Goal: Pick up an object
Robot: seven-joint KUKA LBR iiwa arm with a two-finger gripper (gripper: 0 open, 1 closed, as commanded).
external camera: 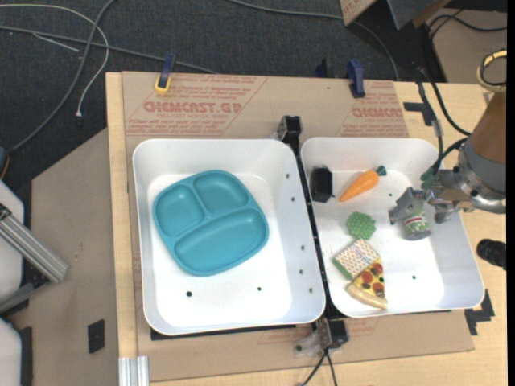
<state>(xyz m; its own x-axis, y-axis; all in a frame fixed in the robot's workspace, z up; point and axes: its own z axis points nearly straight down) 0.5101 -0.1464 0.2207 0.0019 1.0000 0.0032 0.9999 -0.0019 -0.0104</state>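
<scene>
Standing over the bench [121, 215], I see loose white cables [88, 47] curling across the dark carpet at the far left, and a brown board printed with red lettering laid on the benchtop, pinned at its far edge by two blue clamps [166, 69]. On that board sit two shallow white bins side by side. The left bin [153, 296] holds a teal divided plate [211, 221] with three compartments, lying flat and turned a little askew, toward the far left part of the bin. Along the seam between the bins runs a dark strip with a black clip at its far end. In the right bin [451, 284], a small black block [321, 183] lies close against the left wall, and just beside it an orange toy carrot [360, 184] with a green tip points up and to the right. Nearer to me is a small green knobbly piece [361, 225], then a checkered toy wedge [355, 257], and touching it on the near side a toy pizza slice [369, 285] by the bin's front edge. Farther right, the hand [414, 215] is low over the right part of this bin, its grey metal parts pressed close around a small greenish round object [417, 228]; I cannot tell how far apart the fingers are or whether they truly have hold of it. The grey arm [487, 163] comes in from the right edge, trailing black cables.
</scene>
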